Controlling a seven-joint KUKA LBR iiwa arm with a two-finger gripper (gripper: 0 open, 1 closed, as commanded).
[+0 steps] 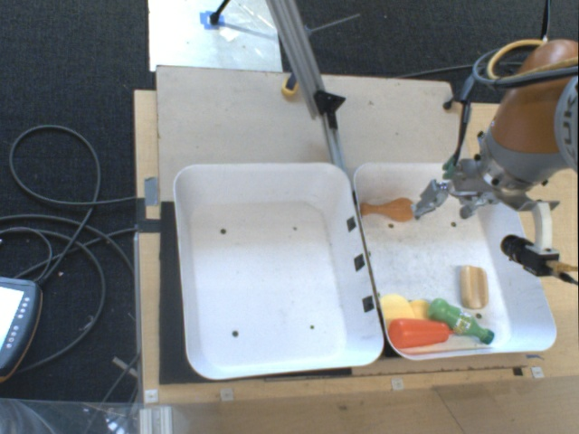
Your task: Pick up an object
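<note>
Showing the spatial relation on which the pick depends, the camera view has the gripper (429, 201) low over the far part of the right bin (534, 328), its tip at the thick end of a tan drumstick-shaped toy (386, 210). This toy lies with its long axis roughly across the bin, its narrow end pointing toward the divider between the two bins and its thick end toward the gripper, so the object extends leftward in the view from the gripper's tip. Contact appears likely at that thick end, but whether the toy sits between the gripper's closing parts, or whether these are spread or pressed together, cannot be told at this size and angle. The single arm (529, 125) enters from the view's right, its orange band above the wrist. Well apart from the gripper, along the near wall of the same bin, lie an orange carrot-like toy (418, 333), a green bottle-shaped toy (460, 319) and a yellow piece (399, 307), with a small bread-like roll (473, 287) just beyond them. The left bin (194, 269) stands beside, on the same surface (235, 116). As a judgement, a firm grasp would call for closing across the toy's short axis.
</note>
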